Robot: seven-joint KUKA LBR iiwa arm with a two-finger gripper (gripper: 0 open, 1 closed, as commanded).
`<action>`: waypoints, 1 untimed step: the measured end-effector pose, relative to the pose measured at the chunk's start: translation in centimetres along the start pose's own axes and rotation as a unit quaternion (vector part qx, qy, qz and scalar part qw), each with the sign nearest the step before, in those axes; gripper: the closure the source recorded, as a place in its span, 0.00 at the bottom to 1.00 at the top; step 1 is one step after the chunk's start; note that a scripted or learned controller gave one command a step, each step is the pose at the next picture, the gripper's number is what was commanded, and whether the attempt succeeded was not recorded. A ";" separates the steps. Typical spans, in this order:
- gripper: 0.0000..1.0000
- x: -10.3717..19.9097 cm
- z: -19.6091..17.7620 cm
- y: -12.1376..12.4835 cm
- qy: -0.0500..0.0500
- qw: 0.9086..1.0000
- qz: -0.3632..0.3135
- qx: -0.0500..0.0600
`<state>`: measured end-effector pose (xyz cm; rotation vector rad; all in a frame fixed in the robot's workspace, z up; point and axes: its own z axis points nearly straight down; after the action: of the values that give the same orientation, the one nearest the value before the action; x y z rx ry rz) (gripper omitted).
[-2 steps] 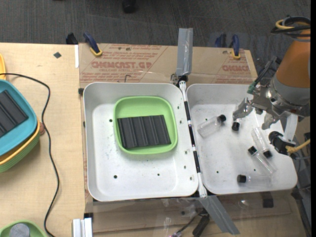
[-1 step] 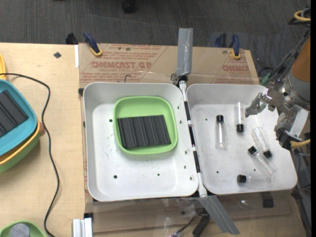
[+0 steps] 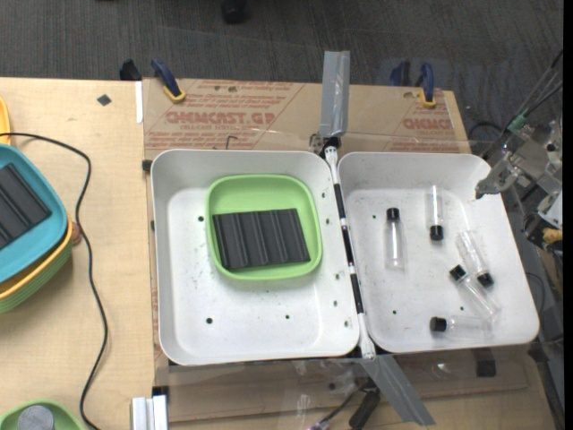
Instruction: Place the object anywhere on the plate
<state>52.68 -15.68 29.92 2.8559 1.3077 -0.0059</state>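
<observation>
While the wooden bench (image 3: 81, 330) spreads widest, its middle is taken by two shallow white bins set side by side, their inner rims meeting at a hinge-like seam. A sheet of printed cardboard (image 3: 269, 110) lies beneath them, held at the far edge by blue and yellow clamps (image 3: 166, 79).

Most of the left bin (image 3: 179, 321) is bare floor on the near side and along both side walls. Toward its far half sits the green plate (image 3: 264, 195), square with rounded corners and apart from every rim. A dark ribbed insert (image 3: 262, 238) covers the plate's middle and near part, leaving a green border all round.

Across the right bin (image 3: 501, 330) lie clear vials with black caps, scattered and mostly apart: one vial (image 3: 393, 236) left of centre with open floor around it, another (image 3: 434, 213) just right of it, two more (image 3: 472, 260) close together toward the right wall, and a fifth (image 3: 458, 325) near the front rim.

At that bin's far right corner the gripper (image 3: 495, 179) hangs over the rim, with no vial seen between its fingers; whether they are spread or closed I cannot tell.

On the bench's left edge, stacked teal and yellow dishes (image 3: 31, 231) sit beside a black cable (image 3: 89, 267).
</observation>
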 end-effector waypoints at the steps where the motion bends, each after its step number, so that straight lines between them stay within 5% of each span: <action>1: 0.00 -0.1 -4.4 2.8 -0.001 0.992 0.124 0.001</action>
<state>54.77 -17.63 34.35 2.9970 0.9433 -0.0091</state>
